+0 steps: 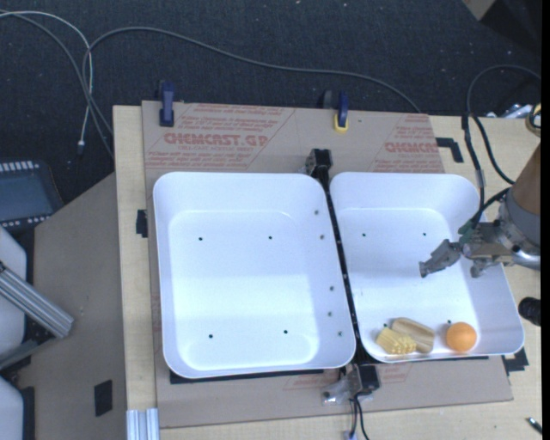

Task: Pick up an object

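Right bin [378,202], arm entering from the right: jaws of the gripper [454,261] apparently apart and empty, above the floor. Orange ball [461,336], tan piece [413,328] and yellow corn-like piece [396,342] lie along the near wall.

This is looking like a robotics lab: a cardboard-covered tabletop [258,129] is carrying two shallow white bins [249,275], blue clamps [166,103] are pinning the sheet at its far edge, loose cables [258,62] are trailing over dark carpet [258,26], and aluminium framing [34,301] is standing at the left.
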`<state>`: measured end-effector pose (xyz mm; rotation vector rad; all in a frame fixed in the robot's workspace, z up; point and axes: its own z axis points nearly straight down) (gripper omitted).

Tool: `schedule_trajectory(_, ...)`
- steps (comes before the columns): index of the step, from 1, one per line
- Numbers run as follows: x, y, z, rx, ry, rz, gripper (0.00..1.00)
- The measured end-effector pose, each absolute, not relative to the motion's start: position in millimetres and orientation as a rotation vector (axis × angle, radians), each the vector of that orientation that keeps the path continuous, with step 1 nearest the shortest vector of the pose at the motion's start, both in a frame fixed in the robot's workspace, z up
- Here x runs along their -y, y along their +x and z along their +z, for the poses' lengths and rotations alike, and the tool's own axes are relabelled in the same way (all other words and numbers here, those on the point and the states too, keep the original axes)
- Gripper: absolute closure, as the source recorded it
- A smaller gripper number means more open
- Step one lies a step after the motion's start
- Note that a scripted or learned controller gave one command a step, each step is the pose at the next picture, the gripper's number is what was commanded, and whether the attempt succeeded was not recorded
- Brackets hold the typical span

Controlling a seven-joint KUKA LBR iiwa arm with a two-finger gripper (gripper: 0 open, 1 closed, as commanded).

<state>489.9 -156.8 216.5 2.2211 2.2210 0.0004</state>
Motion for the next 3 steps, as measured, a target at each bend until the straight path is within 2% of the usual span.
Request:
schedule_trajectory(1,156.8,490.2,227.2,-2.22,2.22,0.002,1.0)
schedule_trajectory(2,116.2,573.8,273.0,-2.224,2.212,0.006,1.0)
schedule_trajectory(3,92.0,624.8,246.9,-2.224,2.218,0.001,1.0)
